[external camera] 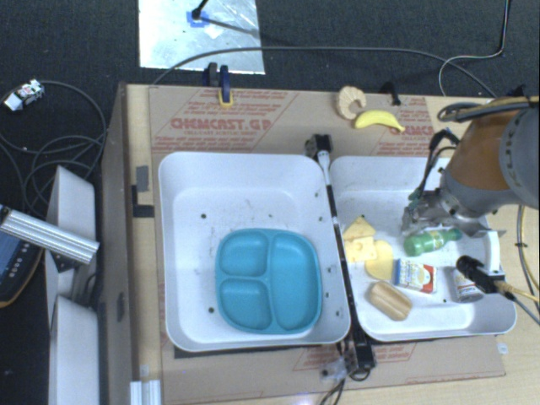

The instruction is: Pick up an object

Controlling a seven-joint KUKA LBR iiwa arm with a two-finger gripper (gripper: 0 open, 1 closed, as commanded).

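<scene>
Hiding its own fingertips, the gripper (424,218) hangs just above the glossy green plastic bottle (430,242) near the right bin's (371,175) right edge; its state cannot be told.

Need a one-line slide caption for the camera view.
KUKA arm's end effector over the right bin beside a green bottle; blue divided plate in the left bin.
</scene>
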